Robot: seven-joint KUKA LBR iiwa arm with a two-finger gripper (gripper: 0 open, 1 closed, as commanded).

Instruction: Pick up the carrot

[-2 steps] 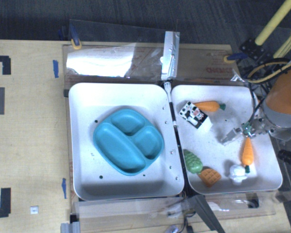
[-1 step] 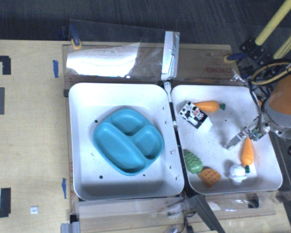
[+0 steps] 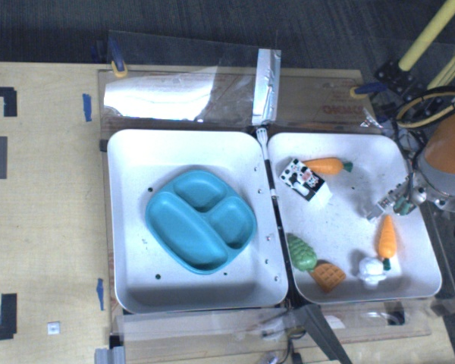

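Across the bench two shallow white bins are set side by side. A blue divided plate is seen in the left bin. At the right bin's far side the gripper is poised low, just above one carrot that lies upright-looking near the right wall, with a small white object at its lower end. Whether the tool is wide or narrow cannot be told. A second carrot is seen near the top edge, touching a black-and-white box. A green leafy item and an orange waffle-like piece are placed at the lower left of that bin.
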